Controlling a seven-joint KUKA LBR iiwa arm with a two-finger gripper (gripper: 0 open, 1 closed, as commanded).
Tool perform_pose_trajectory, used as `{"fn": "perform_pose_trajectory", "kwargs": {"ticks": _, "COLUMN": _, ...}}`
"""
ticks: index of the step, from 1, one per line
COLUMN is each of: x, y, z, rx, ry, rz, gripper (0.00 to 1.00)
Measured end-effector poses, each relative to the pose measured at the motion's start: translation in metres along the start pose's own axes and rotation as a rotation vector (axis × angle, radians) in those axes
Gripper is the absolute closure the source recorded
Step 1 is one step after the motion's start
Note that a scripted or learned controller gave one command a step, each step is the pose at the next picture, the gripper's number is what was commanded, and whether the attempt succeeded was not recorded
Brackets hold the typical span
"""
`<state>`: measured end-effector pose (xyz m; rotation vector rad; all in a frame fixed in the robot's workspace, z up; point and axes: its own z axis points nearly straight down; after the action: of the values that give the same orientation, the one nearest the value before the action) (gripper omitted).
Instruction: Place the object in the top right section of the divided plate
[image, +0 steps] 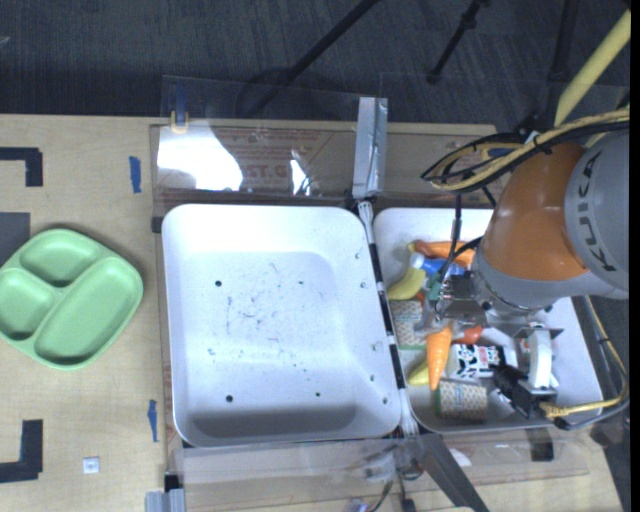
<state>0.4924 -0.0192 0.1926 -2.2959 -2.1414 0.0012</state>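
Nearest, my claw (462, 318) hangs over toys right of the green plate (66, 296); grip unclear; nothing placed yet.

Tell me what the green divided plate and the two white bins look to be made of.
Green divided plate: probably moulded plastic, matte, uniform colour, soft rounded ridges. Left bin and right bin: likely thin formed plastic, semi-gloss, rounded corners, scuff marks on the left one's floor.
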Motion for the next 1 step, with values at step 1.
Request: {"fn": "perform_pose_trajectory", "kwargs": {"ticks": 1, "x": 0.0, "y": 0.0008, "z": -0.0092, "rx": -0.001, "ry": 0.0, "rz": 0.001, "gripper": 1.0}}
